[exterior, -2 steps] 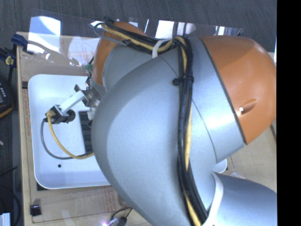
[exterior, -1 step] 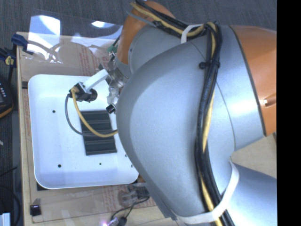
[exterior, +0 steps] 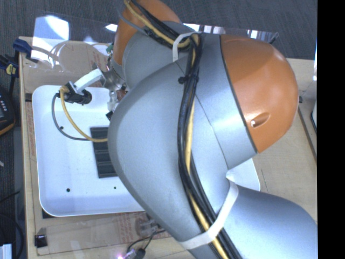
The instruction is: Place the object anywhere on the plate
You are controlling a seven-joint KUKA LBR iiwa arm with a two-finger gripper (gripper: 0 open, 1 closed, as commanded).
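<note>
The grey arm point(exterior: 178, 144) with its orange bands covers most of the camera view, reaching in from the right and crossing over the middle of the worktop point(exterior: 81, 228). Its bulk hides the whole right-hand part of the scene, so only one white bin point(exterior: 59, 161) can be made out, on the left. Neither a plate nor the object to be placed can be made out from here; whatever lies under the arm is covered.

The pincer point(exterior: 110, 99) sits at the far end of the arm, near the bin's upper right part, mostly tucked behind the wrist. Small metal parts and a white fitting point(exterior: 89, 81) show there, but whether it is wide or narrow, or holds anything, I cannot tell.

A yellow and black cable point(exterior: 67, 117) loops out from the wrist over the bin's upper left area. A dark ribbed rectangle point(exterior: 102, 152) lies on the bin floor just left of the arm's edge, partly cut off by it.

The bin's left wall and near rim are in plain sight, with bare white floor along the left and near side. Beyond the bin's near rim runs a strip of the wooden worktop, with a small cable point(exterior: 143, 242) at the bottom edge.
</note>
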